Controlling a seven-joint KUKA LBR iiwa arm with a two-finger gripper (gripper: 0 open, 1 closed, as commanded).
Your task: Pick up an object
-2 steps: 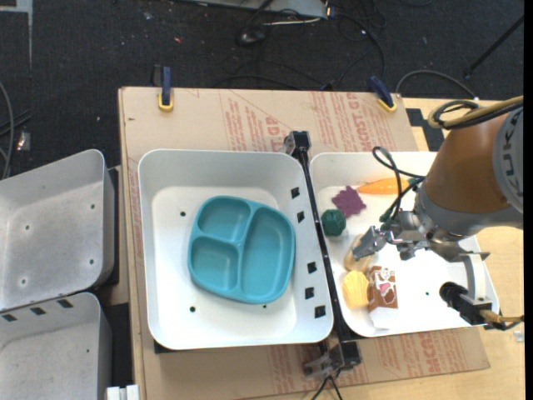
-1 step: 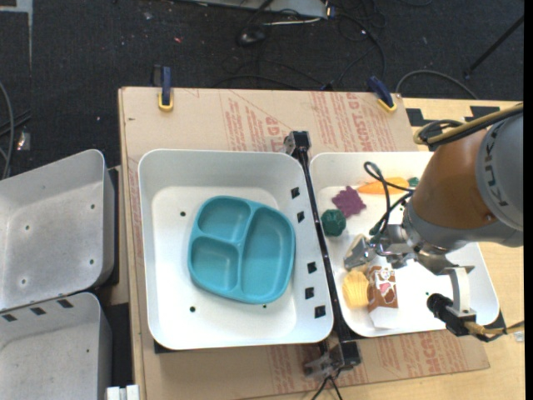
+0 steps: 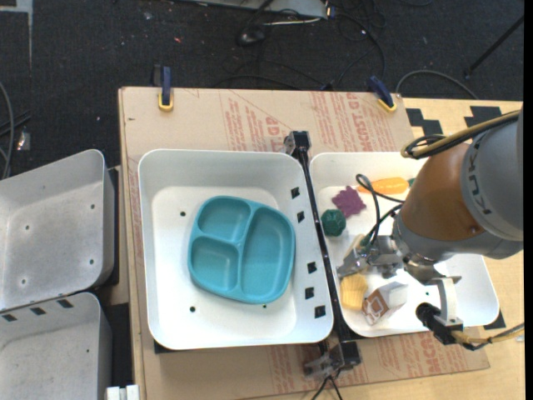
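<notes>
My gripper [image 3: 363, 257] hangs low over the right bin [image 3: 475, 302], near its left side, under the orange-banded wrist [image 3: 441, 202]. Just below it lie a yellow ridged piece [image 3: 354, 290] and a small white and brown carton [image 3: 383, 300]. A dark green ball [image 3: 333, 222] sits up and to the left of the gripper, by the bin's left wall. Farther back are a purple toy [image 3: 348, 200] and an orange-yellow piece [image 3: 388, 187]. The arm hides much of the bin's middle and right.
The left bin [image 3: 166, 307] holds a teal divided plate [image 3: 242, 248]. A black divider [image 3: 316, 240] runs between the two bins. Folded white bin panels [image 3: 50, 223] lie off the bench at the left. Clamps [image 3: 166, 87] grip the board's far edge.
</notes>
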